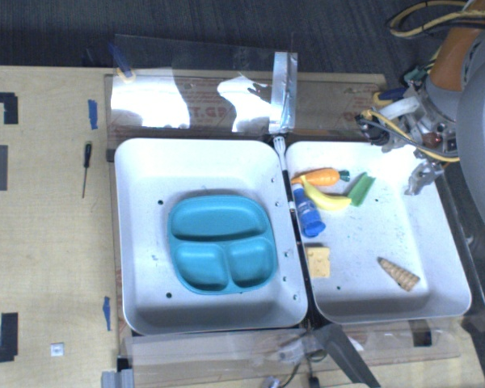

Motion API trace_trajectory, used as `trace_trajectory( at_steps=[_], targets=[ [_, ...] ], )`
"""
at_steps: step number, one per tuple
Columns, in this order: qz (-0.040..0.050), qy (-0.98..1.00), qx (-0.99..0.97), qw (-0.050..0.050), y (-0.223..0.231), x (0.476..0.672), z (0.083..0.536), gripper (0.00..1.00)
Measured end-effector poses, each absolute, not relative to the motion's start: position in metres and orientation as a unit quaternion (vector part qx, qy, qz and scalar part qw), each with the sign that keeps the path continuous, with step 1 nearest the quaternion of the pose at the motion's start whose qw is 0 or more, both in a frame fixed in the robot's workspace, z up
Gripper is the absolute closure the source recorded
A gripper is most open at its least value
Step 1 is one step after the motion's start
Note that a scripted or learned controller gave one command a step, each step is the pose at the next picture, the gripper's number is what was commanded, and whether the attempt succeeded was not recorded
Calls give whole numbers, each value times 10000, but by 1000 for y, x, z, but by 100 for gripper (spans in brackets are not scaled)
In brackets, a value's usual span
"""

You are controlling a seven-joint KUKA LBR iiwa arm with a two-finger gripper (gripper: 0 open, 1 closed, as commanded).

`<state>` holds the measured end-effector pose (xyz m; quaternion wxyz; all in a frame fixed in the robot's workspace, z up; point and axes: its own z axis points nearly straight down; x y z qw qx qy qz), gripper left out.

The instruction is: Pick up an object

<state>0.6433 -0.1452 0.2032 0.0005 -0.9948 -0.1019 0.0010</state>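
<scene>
Yellow banana is lying beside a carrot in the right bin; jaws are hovering nearby, opening unclear.

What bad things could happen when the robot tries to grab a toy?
The carrot, banana and blue bottle are bunched together by the right bin's left wall, so the gripper might bump neighbours or catch nothing. The cracker lies flat, so the fingers may slide over it.
</scene>
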Motion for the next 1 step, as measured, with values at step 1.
trace_trajectory(
  at_steps=[1],
  targets=[
    [14,-1041,-9946,24,-55,651,183,0]
  ],
)
